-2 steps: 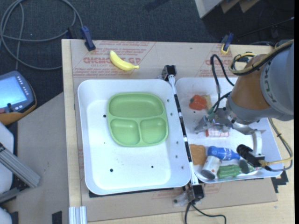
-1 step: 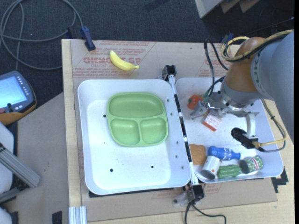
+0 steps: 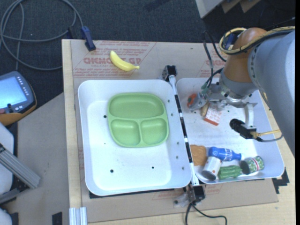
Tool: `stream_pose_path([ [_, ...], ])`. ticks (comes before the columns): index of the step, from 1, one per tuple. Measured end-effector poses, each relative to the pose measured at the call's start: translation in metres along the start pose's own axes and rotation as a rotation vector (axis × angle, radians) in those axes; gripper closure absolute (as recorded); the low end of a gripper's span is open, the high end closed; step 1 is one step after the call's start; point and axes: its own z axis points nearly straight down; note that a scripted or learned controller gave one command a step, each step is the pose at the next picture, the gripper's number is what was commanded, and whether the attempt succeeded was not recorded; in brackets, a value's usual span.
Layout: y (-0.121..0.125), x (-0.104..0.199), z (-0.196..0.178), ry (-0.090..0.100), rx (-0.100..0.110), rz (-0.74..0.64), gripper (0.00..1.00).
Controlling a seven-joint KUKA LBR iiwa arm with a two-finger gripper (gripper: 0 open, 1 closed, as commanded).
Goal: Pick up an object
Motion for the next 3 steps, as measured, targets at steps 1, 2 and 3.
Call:
stream_pose_path([
  [1, 0.0400, -0.0012, 0.0022, 0.004, 0.018, 0.001, 0.00],
  [2, 0.0429, 0.0007, 0.0005, 0.000, 0.004, 0.000, 0.00],
  [3, 0.0432, 0.0026, 0.0002, -0.001, 0.003, 0.001, 0.00],
])
